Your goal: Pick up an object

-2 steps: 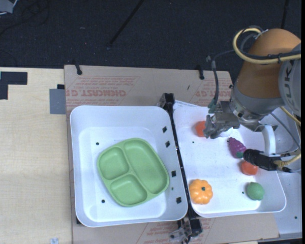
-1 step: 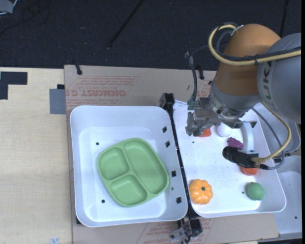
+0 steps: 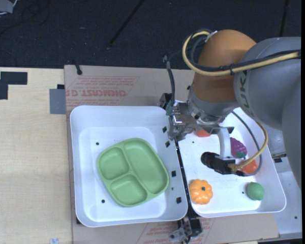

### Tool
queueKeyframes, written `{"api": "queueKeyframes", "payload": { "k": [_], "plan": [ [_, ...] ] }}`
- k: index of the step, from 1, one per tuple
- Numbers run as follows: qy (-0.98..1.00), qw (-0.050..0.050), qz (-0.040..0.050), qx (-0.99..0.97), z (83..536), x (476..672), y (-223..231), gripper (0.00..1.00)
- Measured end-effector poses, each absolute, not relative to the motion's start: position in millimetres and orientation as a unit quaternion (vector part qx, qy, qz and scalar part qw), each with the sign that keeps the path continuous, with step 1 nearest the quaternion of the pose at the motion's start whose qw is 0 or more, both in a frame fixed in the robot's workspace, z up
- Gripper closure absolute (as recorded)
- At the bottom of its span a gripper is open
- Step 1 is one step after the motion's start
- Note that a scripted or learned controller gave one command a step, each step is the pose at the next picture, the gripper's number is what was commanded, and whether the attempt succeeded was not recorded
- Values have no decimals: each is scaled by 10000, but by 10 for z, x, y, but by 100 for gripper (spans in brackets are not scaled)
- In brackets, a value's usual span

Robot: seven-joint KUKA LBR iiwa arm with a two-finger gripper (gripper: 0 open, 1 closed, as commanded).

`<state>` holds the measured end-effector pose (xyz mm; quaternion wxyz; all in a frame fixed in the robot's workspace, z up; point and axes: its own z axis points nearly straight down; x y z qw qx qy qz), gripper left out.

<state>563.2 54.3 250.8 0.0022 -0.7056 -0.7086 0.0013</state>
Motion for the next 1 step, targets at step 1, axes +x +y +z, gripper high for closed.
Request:
{"api": "queueKeyframes", "payload": {
  "k": [1],
  "plan": [
    [-7086, 24, 20, -7056, 2312, 5684, 1069, 100]
  ]
}}
